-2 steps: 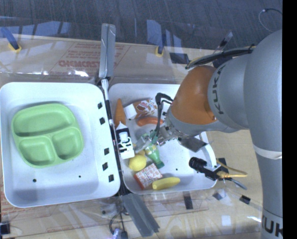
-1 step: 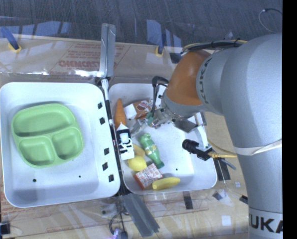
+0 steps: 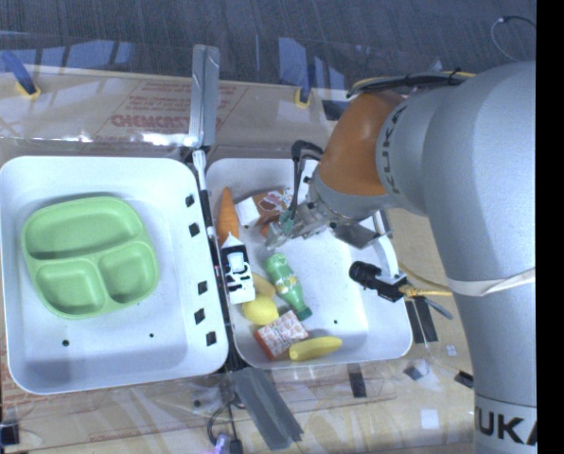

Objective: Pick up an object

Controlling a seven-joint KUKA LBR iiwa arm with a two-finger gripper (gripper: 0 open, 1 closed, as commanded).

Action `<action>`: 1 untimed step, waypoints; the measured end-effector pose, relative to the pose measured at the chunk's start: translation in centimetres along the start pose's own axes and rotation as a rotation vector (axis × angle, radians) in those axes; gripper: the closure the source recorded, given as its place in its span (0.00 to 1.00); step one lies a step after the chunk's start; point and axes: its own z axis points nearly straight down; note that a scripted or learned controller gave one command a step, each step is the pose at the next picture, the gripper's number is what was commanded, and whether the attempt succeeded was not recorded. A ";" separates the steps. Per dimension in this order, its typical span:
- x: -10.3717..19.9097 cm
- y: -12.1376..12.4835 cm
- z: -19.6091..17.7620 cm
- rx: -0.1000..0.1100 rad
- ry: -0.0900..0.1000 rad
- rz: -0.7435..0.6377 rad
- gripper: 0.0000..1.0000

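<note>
The gripper hangs low in the right bin, just above a green bottle; whether its jaws are apart, I cannot tell. A green tray lies in the left bin.

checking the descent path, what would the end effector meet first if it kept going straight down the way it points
Most likely the green bottle, just below the end effector in the right bin; depth is unclear, so it might reach bare bin floor instead.
</note>
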 end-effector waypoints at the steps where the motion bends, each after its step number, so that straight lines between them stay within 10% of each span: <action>1: 0.0 0.0 0.0 0.000 0.000 0.000 0.00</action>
